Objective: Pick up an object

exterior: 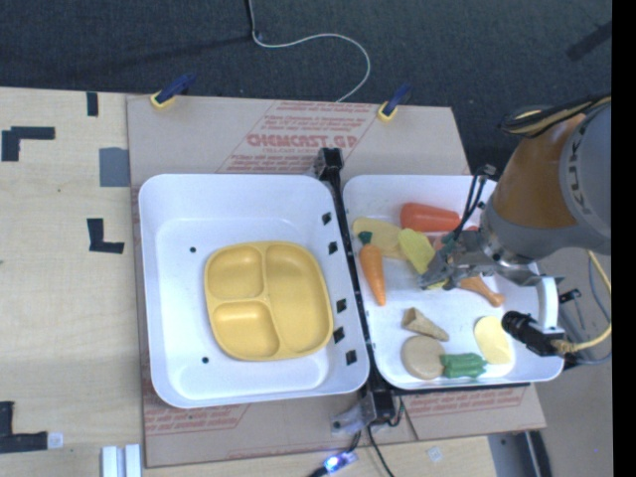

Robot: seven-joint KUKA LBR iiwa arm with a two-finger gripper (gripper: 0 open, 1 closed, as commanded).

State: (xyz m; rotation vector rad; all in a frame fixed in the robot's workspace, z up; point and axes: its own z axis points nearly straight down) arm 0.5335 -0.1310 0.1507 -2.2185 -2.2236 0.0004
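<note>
Two white bins point(159, 266): one yellow tray point(266, 299), roughly eight food pieces. My tool point(444, 274) half hides one; its grip I cannot tell.

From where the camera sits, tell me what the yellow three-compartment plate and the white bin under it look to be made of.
Yellow three-compartment plate: most likely moulded plastic, going by its even colour, rounded dividers and soft sheen. White bin: probably smooth plastic too, with rounded corners and faint glare on the wall. Neither material is certain from looks alone.
</note>
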